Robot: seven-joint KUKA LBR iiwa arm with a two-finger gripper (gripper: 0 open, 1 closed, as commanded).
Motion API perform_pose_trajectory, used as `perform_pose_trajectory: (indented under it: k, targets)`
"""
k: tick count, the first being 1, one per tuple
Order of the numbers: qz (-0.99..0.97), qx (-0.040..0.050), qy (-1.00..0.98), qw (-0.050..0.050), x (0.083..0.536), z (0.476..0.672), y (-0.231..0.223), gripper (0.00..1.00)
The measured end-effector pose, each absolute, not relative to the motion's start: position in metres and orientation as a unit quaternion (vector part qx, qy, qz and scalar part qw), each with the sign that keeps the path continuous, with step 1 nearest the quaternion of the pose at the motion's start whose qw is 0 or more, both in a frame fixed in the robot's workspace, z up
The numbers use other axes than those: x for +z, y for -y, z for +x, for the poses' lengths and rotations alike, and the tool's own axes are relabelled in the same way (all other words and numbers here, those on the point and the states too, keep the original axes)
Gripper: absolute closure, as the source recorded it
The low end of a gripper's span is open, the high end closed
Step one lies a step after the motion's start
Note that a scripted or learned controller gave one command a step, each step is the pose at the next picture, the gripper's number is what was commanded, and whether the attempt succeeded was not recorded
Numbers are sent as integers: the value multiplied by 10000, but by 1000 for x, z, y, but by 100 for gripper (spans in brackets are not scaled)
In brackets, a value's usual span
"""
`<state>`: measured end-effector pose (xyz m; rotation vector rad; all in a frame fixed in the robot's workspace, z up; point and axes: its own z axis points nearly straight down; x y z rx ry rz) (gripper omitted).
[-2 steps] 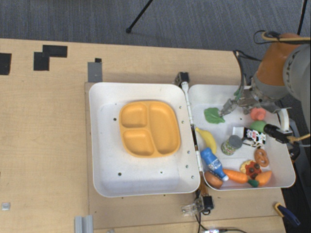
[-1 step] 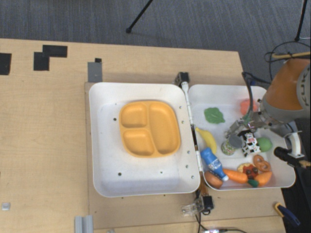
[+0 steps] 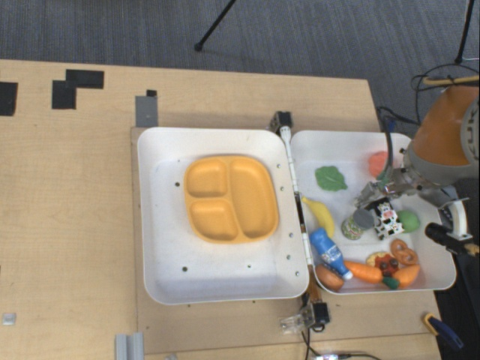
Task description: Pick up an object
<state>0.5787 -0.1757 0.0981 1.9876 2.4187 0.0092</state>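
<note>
Your likeliest target is the small black-and-white patterned block [image 3: 387,222], sitting in the right bin [image 3: 352,150] just below the gripper [image 3: 380,201] and beside a small green ball [image 3: 409,220]. It looks light and rigid, probably a hard toy, so it should not deform under the pads; take it across its flat sides, not corner to corner, or it may twist out. A greyish round piece [image 3: 355,224] lies just left of it, close enough to be nudged.

I cannot tell whether the pincer is apart or together: the metal at the wrist end merges with the clutter beneath it, and nothing visibly sits between the tips.

Around the target, the bin is crowded. A yellow banana [image 3: 320,214] lies to the left, a blue bottle [image 3: 327,251] below that, an orange carrot [image 3: 364,271] and a pretzel-like piece [image 3: 403,252] near the front wall, a green leaf [image 3: 330,177] further back. These are smooth plastic by the look, likely slippery.

A reddish item [image 3: 377,161] is partly covered by the arm [image 3: 444,137], so its shape is unclear. The left bin [image 3: 161,223] holds a yellow divided plate [image 3: 230,198], well apart from the work.
</note>
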Motion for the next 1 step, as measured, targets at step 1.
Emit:
perform_pose_trajectory:
  k: [1]
  targets:
    - [5921,18,-8058,32,207,575,134,100]
